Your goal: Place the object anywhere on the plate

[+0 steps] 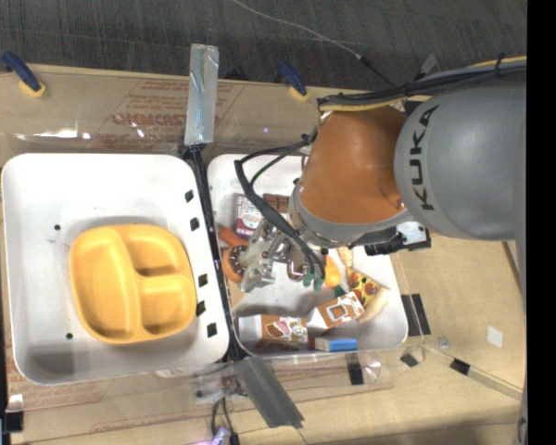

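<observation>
Two bins on the desk (463,387). Left bin (37,184) carries the yellow plate (130,281), sectioned, nothing on it. Right bin (394,327) is a clutter of small food items; the tool (269,262) is down in that pile, likely hunting a pick. Can't tell its state, and no item is visibly held. Object to move is presumably among the clutter. Tight there: bin walls close, items crowded. Plate side has ample room; the divider rim (208,267) needs clearing.

We see the gripper (264,265) low in the right bin (389,334) among toys; the yellow plate (134,281) sits in the left bin (37,202).
</observation>
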Available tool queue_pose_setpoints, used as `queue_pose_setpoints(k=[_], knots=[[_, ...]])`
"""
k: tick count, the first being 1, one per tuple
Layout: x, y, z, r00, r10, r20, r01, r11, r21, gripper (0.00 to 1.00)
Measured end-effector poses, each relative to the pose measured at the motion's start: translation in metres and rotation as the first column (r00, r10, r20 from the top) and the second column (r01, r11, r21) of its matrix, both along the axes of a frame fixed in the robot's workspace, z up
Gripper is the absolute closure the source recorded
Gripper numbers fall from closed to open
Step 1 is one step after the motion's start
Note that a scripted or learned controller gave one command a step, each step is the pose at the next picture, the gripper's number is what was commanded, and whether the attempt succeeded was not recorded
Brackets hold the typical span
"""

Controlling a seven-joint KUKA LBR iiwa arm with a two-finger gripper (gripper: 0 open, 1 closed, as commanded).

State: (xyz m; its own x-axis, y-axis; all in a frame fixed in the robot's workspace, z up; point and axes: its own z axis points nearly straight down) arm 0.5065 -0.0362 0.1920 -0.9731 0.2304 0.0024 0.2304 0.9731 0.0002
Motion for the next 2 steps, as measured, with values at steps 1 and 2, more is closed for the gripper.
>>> queue_pose_setpoints(k=[1, 2], knots=[[-0.029, -0.02, 0.072, 0.972, 0.236, 0.006, -0.236, 0.972, -0.003, 1.0], [-0.004, 0.027, 0.061, 0.962, 0.274, 0.003, -0.274, 0.962, 0.0, 1.0]])
